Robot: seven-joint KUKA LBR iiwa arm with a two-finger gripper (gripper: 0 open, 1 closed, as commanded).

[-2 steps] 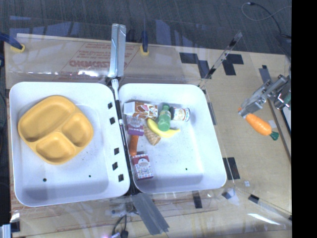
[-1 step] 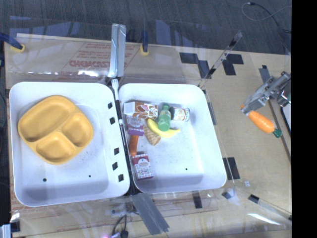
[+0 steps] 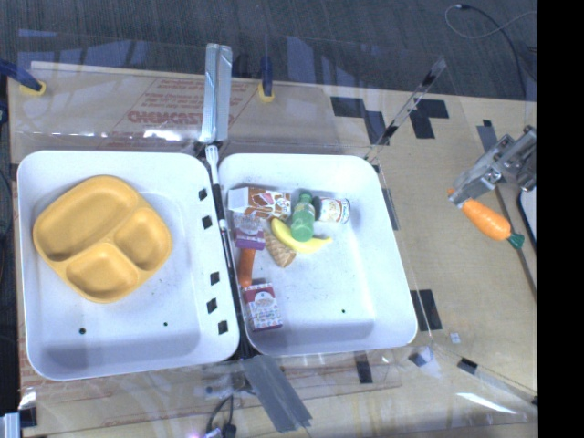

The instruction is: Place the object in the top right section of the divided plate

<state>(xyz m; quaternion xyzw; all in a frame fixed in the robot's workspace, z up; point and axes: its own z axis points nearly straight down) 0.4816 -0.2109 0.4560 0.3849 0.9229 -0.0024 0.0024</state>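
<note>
Two shallow white bins sit side by side on the bench. The left bin (image 3: 55,354) holds a yellow divided plate (image 3: 100,235) with three sections, lying toward the bin's upper left part and turned at a slant. The right bin (image 3: 365,318) carries a huddle of small items in its upper left area: a yellow banana (image 3: 299,238) lies near the middle of the group, a green bottle (image 3: 302,212) rests just above it, and a small can with a white and red label (image 3: 332,211) lies on its side just right of the bottle. A brown and white carton (image 3: 258,201) lies left of the bottle, and a red carton (image 3: 262,306) stands apart lower down, close to the bin's left wall. A tan cone-shaped piece (image 3: 282,254) touches the banana's lower edge, and an orange stick-like item (image 3: 246,265) lies against the left wall between the two cartons. Well outside both bins, at the far right of the bench, the gripper (image 3: 467,188) hangs over the bare wood, with an orange carrot (image 3: 486,220) just below and beside its tip. Whether its grip is spread or closed cannot be made out, nor whether the carrot touches it.
</note>
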